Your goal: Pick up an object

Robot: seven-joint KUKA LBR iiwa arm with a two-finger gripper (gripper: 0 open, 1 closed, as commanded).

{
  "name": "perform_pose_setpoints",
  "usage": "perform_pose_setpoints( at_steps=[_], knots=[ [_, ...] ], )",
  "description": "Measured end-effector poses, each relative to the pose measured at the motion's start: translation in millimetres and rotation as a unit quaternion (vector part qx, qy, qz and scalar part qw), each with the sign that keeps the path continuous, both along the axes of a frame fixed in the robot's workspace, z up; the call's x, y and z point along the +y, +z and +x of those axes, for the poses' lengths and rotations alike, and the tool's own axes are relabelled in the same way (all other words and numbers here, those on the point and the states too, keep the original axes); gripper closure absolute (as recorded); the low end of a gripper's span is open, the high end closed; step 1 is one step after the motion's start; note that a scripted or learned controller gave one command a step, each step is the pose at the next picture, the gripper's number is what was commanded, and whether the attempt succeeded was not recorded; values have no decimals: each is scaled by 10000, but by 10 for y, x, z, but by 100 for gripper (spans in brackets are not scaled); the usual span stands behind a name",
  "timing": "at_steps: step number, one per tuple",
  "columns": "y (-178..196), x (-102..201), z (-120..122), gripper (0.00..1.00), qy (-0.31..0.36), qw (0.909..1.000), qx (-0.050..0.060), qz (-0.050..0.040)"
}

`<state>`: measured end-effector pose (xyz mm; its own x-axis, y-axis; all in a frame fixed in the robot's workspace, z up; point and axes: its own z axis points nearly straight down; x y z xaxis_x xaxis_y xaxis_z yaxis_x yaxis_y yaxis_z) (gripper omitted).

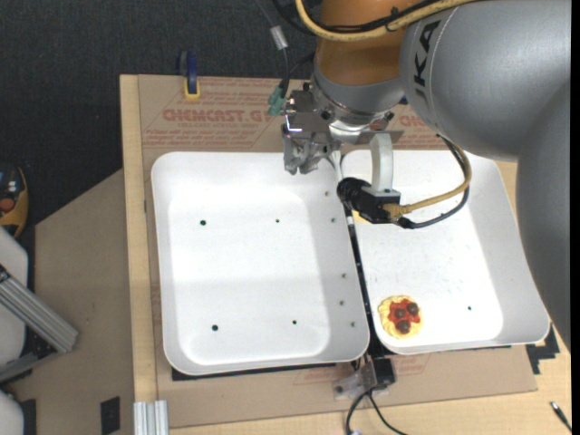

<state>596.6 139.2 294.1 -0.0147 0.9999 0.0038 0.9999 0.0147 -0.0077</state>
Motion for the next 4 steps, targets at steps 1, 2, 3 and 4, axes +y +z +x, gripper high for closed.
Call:
perform_pose_setpoints(
  at_steps=[1, 2, 3, 4],
  knots=[
    [-636, 904, -346, 100, -19, 10000, 14, -11],
    [524, 856, -212, 100, -66, 9999, -106, 8],
    [1356, -735, -562, 100, -151, 9998, -99, -28],
    [-199, -365, -276, 100, -68, 10000, 34, -30]
  ],
)
